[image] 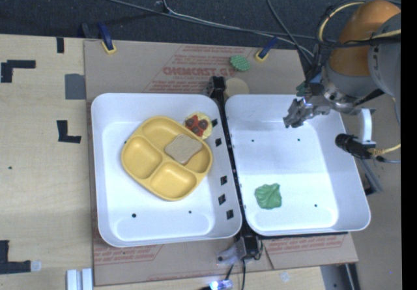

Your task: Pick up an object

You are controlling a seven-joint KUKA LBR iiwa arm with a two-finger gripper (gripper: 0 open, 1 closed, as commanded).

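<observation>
A green leafy lettuce-like piece lies near the front of the right bin. In the left bin sits a yellow divided plate with a tan slice of bread on it, and a small red and dark item rests at the plate's far right edge. My gripper hangs over the far part of the right bin, well behind the green piece, with nothing visible between its fingers.
A small green object lies on the cardboard behind the bins. Black clips join the bins along the middle divider. Cables run across the dark floor at the back. The grey arm with its orange band comes in from the right.
</observation>
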